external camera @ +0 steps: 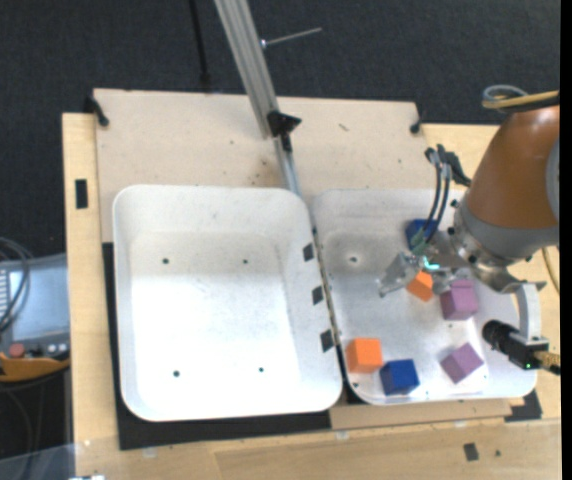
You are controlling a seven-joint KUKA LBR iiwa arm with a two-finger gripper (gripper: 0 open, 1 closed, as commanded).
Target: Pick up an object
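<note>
Gripper (413, 274): low over right bin (351, 230), fingers closed around a small orange block (421, 286)
Near gripper: purple cube (458, 299) just right of the held block
Near edge of right bin: 1 orange cube (366, 354), 1 blue cube (399, 376), 1 purple block (461, 362)
Left bin (216, 303): just beside right bin

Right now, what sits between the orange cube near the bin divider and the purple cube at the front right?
In the camera view, a blue cube lies between the orange cube and the purple cube, slightly nearer the front rim.
</note>
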